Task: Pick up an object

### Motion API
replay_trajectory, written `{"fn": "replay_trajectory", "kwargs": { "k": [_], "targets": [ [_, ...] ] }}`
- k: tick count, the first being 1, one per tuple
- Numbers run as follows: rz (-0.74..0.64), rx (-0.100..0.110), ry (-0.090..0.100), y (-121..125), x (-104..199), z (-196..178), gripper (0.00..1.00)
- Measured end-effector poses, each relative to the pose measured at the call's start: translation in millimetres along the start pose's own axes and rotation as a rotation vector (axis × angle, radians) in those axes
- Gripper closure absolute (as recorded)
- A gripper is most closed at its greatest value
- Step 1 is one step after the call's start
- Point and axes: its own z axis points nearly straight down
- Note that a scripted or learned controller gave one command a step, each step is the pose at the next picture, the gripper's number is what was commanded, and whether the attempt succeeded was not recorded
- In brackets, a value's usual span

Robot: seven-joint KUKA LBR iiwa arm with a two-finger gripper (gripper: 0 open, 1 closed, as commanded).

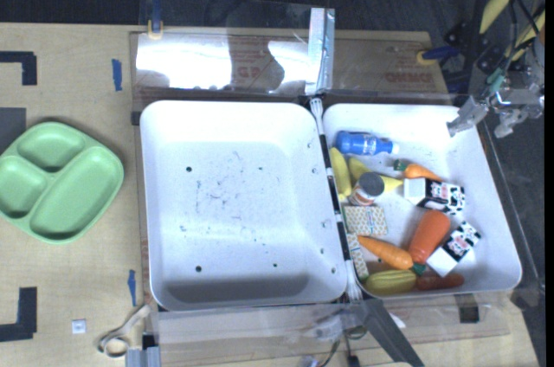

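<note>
In the right bin (485,183), the blue bottle (363,144) lies on its side, long axis left to right, while the pincer (472,116) hovers at the far right rim.

Toy foods (407,218) heaped in right bin (493,183)

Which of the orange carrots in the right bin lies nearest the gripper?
The small carrot by the blue bottle, closest to the gripper; the others lie lower.
</note>
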Motion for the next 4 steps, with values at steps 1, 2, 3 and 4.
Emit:
{"fn": "replay_trajectory", "kwargs": {
  "k": [1,2,3,4],
  "targets": [
    [-0.189,-0.006,-0.001,-5,14,100,0.00],
    [-0.510,-0.011,-0.005,-21,66,124,0.00],
    [-0.756,-0.012,-0.006,16,78,157,0.00],
    [0.286,0.040,-0.003,16,89,119,0.00]
  ]
}}
